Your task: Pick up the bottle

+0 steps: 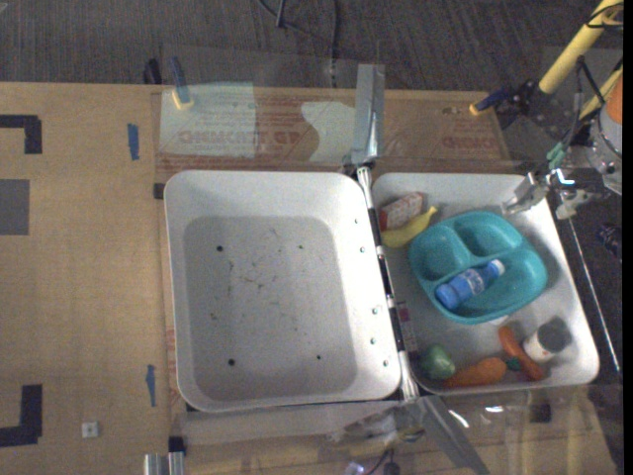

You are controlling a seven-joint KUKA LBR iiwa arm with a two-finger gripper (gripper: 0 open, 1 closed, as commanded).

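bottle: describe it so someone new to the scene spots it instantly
Look in the right-hand white bin, at the teal divided plate. The bottle lies on its side on that plate: clear blue with a white cap, the only blue item there.

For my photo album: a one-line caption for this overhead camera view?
Bottle lying on a teal plate in the right bin.

Soft, even light is falling from overhead, leaving the left bin (272,285) bright, almost washing out along its rim. Faint shadows are gathering inside its walls toward nine o'clock. Glare is streaking across clear plastic sheeting (257,117) at twelve o'clock. The whole picture is looking slightly soft and grainy, with the floor (415,18) staying dim.
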